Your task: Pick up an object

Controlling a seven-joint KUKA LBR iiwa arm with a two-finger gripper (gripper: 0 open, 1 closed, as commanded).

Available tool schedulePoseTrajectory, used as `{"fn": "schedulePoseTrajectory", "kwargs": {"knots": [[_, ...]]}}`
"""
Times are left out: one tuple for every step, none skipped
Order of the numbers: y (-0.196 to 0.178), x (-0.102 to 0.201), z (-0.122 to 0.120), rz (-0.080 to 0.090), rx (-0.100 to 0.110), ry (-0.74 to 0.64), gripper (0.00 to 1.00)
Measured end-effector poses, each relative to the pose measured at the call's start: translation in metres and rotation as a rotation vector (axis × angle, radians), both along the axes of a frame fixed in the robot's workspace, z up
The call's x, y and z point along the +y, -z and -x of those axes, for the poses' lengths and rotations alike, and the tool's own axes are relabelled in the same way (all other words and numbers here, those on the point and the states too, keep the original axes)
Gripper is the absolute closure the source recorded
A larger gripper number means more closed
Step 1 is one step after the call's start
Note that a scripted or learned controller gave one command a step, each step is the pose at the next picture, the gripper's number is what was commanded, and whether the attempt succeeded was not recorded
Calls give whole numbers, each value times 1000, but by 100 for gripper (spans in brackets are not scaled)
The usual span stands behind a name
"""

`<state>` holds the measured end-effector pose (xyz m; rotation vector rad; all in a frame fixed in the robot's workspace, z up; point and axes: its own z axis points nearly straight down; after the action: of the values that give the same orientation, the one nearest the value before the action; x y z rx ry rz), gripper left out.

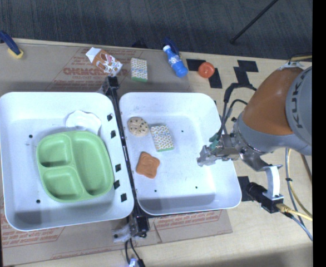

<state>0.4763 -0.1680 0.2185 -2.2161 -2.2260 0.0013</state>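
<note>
Lying upright, patterned packet point(162, 137) points toward bin's point(174, 102) far edge

I'm looking down on a robotics lab setup, not a home. My bench point(274, 232) is covered with taped-down flattened cardboard point(68, 71), and two white bins point(18, 110) are clipped together on it. Black marker patches point(246, 67) are stuck to the surface, cables point(296, 210) trail off the arm point(274, 113), and toy food point(147, 164) lies about as test pieces.
</note>
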Motion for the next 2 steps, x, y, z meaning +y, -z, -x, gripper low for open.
{"fn": "schedulePoseTrajectory", "kwargs": {"knots": [[8,-15,0,-1,2,0,100],[15,-43,0,0,0,1,100]]}}
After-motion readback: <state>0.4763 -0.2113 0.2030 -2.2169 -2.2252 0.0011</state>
